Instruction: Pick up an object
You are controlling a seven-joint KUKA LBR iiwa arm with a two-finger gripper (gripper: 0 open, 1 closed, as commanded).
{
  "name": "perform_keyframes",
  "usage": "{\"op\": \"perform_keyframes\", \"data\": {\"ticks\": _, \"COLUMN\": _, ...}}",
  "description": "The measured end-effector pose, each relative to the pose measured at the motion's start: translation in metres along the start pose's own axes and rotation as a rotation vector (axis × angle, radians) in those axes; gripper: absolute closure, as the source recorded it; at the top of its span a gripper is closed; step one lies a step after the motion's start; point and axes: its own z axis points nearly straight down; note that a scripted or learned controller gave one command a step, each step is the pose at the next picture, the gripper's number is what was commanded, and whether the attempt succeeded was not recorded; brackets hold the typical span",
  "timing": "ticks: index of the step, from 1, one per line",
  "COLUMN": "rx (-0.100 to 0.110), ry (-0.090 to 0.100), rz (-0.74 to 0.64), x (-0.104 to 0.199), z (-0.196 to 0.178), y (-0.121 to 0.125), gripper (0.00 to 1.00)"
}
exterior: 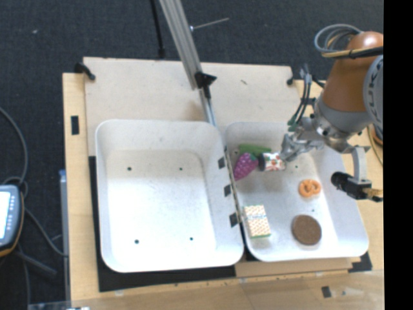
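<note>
Over the right bin (352, 234) — jaws near, perhaps touching, small box (274, 163).

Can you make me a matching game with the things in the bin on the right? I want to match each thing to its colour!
Things:
1. bunch of grapes
2. pretzel-shaped toy
3. round flat disc
4. small box

Colours:
A. brown
B. pale yellow with a green edge
C. purple
D. orange

Right pairs: 1-C, 2-D, 3-A, 4-B.

All four lie in the right bin. The gripper is down at the far side of that bin, near the grapes.
</note>
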Motion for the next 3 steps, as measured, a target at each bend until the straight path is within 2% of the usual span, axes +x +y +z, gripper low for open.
{"op": "perform_keyframes", "data": {"ticks": 3, "rx": 0.004, "ry": 0.003, "rz": -0.007, "x": 0.151, "z": 0.001, "y": 0.050, "gripper": 1.00}}
